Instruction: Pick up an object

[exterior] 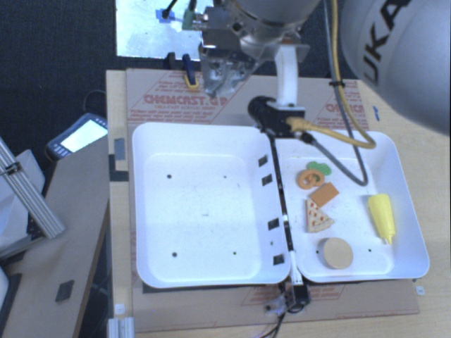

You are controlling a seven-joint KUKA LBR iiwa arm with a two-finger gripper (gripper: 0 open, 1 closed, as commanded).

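Your arm (394,34) enters from the right and fills the upper part of the view, its orange band at the top edge. The gripper (224,72) hangs above the brown board behind the left bin (151,153), well away from anything to pick; whether it is spread or pressed together, you cannot tell from this angle, and nothing shows in its grasp.

All your candidates lie in the right bin (409,210). Near its far left side you see a brown pretzel (308,179) touching a small green piece (320,167) just behind it. An orange wedge (325,193) sits just in front of the pretzel, and a pizza slice (318,217) lies just in front of that (red spots on its top). A round tan disc (336,253) rests nearer the front wall. A yellow corn-like piece (381,216) lies apart toward the right wall, its length running front to back.

A yellow cable (338,136) and a black one trail over the right bin's far edge.
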